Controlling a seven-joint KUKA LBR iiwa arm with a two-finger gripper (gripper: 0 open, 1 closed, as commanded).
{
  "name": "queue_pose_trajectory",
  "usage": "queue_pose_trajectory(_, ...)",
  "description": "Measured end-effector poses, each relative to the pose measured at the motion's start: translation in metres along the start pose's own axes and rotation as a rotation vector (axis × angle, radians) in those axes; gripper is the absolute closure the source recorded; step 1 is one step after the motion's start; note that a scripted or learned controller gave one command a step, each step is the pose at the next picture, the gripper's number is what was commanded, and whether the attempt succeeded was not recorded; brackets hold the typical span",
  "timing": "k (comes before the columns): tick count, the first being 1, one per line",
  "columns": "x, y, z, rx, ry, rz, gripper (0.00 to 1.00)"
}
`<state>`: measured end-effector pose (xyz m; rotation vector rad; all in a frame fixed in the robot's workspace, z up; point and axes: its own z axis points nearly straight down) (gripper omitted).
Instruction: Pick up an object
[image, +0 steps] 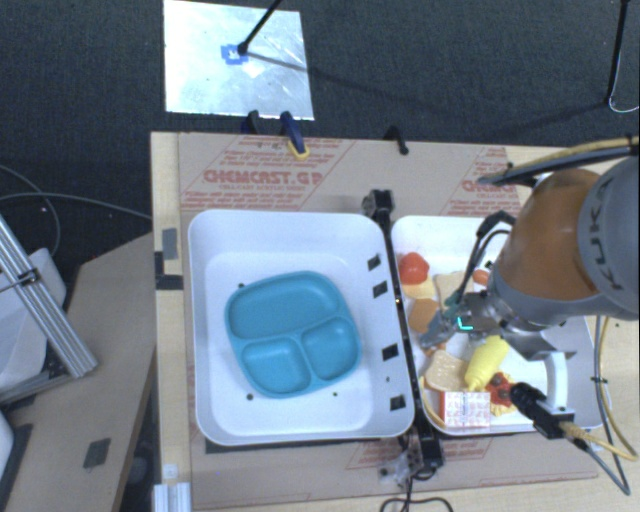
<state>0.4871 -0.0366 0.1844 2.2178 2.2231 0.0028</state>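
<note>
Cardboard-topped bench (270, 170), two white bins. Right bin (425, 232) holds the pile: tomato-looking thing (413, 267), yellow piece (484, 362), cracker-ish block (444, 372). Gripper (447, 328) hangs low over them; can't tell its grip from here. Looks like the descent stage; next it needs to settle on one item. Left bin (215, 240) has a blue tray (291, 332).

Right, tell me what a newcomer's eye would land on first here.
First, the blue divided tray, alone in the left white bin. Next, the bulky grey-and-orange arm reaching in from the right over the right bin, its claw low among a clutter of small items, including a yellow piece and a red one.
</note>
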Motion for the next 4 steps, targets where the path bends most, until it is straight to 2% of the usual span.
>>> queue_pose_trajectory(1, -0.066, -0.002, 0.09, 0.005, -0.001, 0.007, 0.0)
queue_pose_trajectory(2, -0.06, 0.0, 0.098, 0.002, 0.004, 0.0, 0.0)
queue_pose_trajectory(3, -0.078, 0.0, 0.054, -0.002, -0.002, 0.002, 0.0)
queue_pose_trajectory(4, -0.044, 0.001, 0.023, -0.002, 0.0, -0.005, 0.0)
